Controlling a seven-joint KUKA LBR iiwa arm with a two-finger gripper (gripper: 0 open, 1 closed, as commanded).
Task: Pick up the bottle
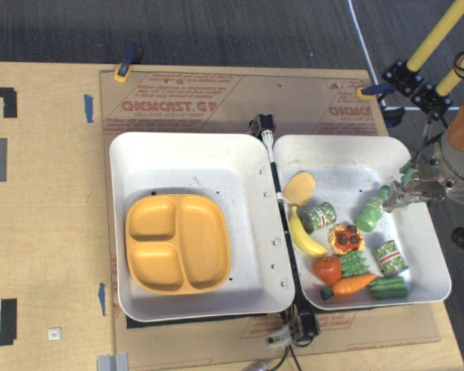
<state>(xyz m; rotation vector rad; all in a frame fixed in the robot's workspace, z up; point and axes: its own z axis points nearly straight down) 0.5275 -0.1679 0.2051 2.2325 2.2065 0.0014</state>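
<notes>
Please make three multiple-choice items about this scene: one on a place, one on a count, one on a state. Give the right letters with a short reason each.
1. Where is the bottle?
A. in the left bin
B. on the bench, outside the bins
C. in the right bin

2. How many compartments has the yellow plate?
A. three
B. two
C. five

3. How is the bottle placed?
A. standing on the plate
B. lying on the bin floor
C. resting on top of the banana

Answers:
1 C: the green bottle is among the toy foods in the right bin, next to the gripper.
2 A: two small compartments and one large one show.
3 B: its long side rests on the white floor.
</notes>
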